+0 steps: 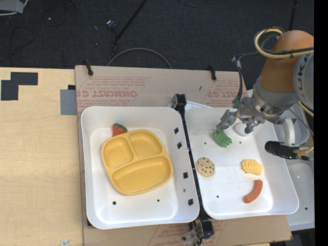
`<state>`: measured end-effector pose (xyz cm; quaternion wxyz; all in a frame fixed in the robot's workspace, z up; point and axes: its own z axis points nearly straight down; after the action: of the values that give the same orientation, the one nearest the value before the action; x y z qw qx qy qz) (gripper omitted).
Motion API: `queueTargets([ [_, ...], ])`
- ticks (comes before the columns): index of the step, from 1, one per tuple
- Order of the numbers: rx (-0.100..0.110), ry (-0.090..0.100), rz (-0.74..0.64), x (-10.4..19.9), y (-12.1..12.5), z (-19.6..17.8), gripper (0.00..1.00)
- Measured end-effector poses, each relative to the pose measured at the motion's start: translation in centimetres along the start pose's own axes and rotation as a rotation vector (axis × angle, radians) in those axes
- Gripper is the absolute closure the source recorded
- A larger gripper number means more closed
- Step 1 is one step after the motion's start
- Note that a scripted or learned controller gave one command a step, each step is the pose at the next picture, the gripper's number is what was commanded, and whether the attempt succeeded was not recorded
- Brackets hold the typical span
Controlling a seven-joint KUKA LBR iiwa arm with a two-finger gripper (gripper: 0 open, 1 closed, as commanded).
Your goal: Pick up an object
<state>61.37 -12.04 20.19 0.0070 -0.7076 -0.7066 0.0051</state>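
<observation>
Bins sit side by side: the left bin (97, 199) carries a yellow divided tray (136, 161) with a red toy (119, 129) at its far-left corner. Over the right bin (279, 201), the gripper (238, 123) spreads open, holding nothing, just beside a green toy (222, 138) near the far edge. A cookie (205, 166), yellow piece (251, 167) and sausage (252, 191) lie nearer the front.

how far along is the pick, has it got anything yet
Nothing is lifted yet. The gripper is down in the right bin, open, right beside the green toy. The cookie, yellow piece and sausage lie untouched. Closing on something and raising it remain.
</observation>
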Motion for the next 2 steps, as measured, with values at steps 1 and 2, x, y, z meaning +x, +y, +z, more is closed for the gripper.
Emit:
queueTargets([
  [1,-0.013,-0.002,-0.002,0.0,0.3,-0.8,0.0],
  [2,-0.01,-0.002,-0.002,0.2,0.3,3.5,0.0],
])
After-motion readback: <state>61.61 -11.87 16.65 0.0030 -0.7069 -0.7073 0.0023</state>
